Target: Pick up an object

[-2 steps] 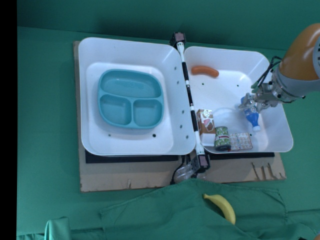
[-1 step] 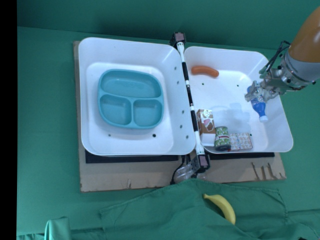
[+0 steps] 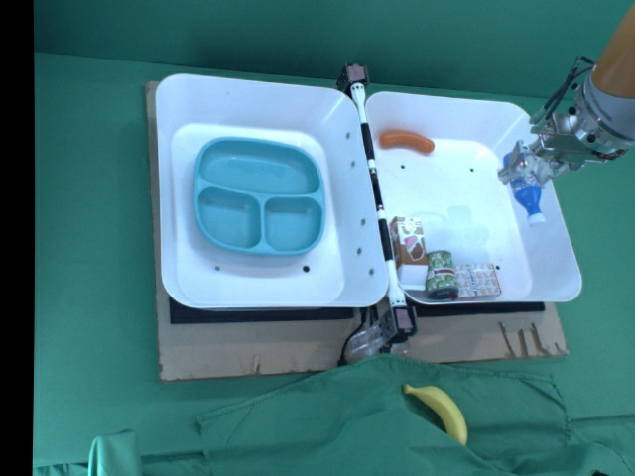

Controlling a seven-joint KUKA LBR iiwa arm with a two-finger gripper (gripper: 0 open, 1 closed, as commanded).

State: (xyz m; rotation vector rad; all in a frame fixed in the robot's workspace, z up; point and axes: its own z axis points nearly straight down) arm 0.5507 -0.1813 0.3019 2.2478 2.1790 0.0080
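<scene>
Green cloth: covers the whole desk (image 3: 89, 216) and runs up the back too, so the room is basically one flat green backdrop.
Cardboard (image 3: 248, 350): brown sheet lying under both bins, poking out along the near edge, with a dark mat strip showing just beneath the bins.
Gripper (image 3: 528, 170): over the far right side of the right bin (image 3: 466, 117), clamped on a small blue bottle (image 3: 529, 194); the bottle sits between the fingers and hangs tilted, white cap end pointing down and away, so it looks lifted off the bin floor.
Sausage (image 3: 407, 142): orange, well to the gripper's left, near the back wall of the same bin.
Carton (image 3: 408, 240): small brown juice-box thing, down and left of the gripper, by the divider.
Can (image 3: 441, 275): dark, lying just beside the carton, touching a flat patterned packet (image 3: 479, 281) on its right.
Left bin (image 3: 258, 97): far left of the gripper, holds a teal divided plate (image 3: 261, 195) with three compartments.
Banana (image 3: 440, 412): yellow, on the rumpled green cloth at the front, well below the gripper, outside both bins.
</scene>
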